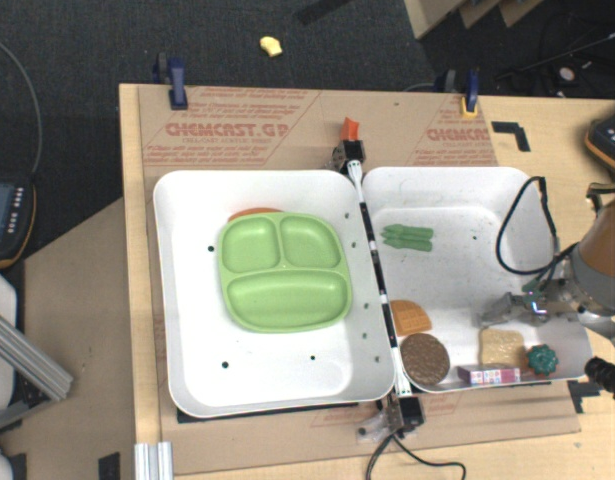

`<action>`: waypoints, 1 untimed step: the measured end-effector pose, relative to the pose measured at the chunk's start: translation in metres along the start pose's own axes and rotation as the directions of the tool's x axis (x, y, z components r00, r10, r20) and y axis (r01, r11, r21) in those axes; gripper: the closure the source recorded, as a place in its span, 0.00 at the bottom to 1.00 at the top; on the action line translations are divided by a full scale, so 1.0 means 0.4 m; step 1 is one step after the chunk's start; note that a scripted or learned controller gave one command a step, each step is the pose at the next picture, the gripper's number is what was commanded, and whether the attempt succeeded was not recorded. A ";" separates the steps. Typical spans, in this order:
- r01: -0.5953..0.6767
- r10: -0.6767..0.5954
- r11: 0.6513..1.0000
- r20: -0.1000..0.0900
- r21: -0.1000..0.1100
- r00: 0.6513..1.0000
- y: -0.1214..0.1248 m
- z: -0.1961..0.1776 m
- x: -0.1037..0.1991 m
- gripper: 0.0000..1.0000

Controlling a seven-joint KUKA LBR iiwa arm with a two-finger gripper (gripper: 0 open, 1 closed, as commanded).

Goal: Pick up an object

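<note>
1. The grey two-finger gripper (pixel 499 310) is hovering low in the right white bin (pixel 437 190), jaws spread, grasping nothing.
2. A tan square sponge-like block (pixel 501 347) is lying just below it.
3. A green divided plastic plate (pixel 284 271) is sitting in the left white bin (pixel 187 298).

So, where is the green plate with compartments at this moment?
The green plate lies in the left bin, near its middle and toward the far side, with something orange peeking out behind its far edge.

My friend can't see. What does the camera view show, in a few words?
A robot arm's gripper hangs over the right bin, above a tan sponge, a green ball, a brown cookie and green beans. The left bin holds a green divided plate.
</note>
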State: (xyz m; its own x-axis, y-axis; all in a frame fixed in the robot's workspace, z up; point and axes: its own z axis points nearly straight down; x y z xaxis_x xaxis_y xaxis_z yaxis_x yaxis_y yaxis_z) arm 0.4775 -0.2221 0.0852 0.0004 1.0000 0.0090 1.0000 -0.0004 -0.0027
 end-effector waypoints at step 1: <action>0.008 -0.008 1.000 0.011 -0.011 1.000 0.220 0.001 0.114 0.00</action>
State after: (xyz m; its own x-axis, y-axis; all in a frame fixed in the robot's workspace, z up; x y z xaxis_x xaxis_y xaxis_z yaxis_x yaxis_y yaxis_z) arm 0.5657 -0.1764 0.0850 -0.0075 1.0000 -0.0023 0.9999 0.0076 0.0082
